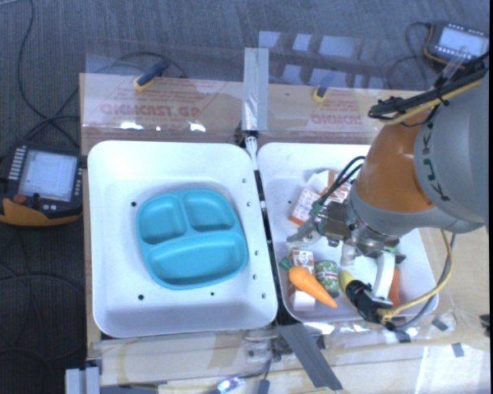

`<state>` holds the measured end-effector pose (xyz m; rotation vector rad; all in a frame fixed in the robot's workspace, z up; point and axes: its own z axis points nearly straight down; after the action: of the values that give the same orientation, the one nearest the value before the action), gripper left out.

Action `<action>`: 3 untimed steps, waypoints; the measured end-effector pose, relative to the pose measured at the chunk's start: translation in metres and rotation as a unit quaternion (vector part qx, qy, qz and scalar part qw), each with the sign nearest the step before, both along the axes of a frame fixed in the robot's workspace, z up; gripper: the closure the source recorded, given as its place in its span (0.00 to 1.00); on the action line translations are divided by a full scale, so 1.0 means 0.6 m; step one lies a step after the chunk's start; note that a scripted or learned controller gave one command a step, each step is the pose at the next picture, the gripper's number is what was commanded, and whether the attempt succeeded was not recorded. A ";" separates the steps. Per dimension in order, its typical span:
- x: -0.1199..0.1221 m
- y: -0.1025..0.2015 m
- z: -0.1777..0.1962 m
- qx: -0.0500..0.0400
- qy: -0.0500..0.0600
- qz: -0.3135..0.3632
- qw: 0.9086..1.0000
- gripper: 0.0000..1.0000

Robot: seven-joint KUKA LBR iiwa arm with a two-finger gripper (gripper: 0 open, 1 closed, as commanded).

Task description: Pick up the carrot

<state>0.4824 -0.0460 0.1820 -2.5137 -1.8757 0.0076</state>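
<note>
The carrot [311, 286] is orange and tapered. It lies at the front of the right bin [275, 167], pointing toward the front right. My gripper [327, 222] hangs over the middle of that bin, just behind and slightly right of the carrot. The grey arm with its orange band [394, 167] covers much of the bin's right half. Nothing from the bin appears lifted.
Around the carrot lie a small red-and-green box [301, 259], a green item [329, 274], a white block [302, 300] and an orange-and-white packet [306, 203]. A red-and-white item [390, 279] lies under the arm. The left bin [115, 171] holds a blue divided plate [193, 236].
</note>
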 end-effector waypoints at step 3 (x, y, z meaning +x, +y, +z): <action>0.016 -0.123 -0.131 -0.004 -0.018 0.032 0.999 0.00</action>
<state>0.4922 -0.1200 0.1032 -2.4741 -1.9737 -0.0314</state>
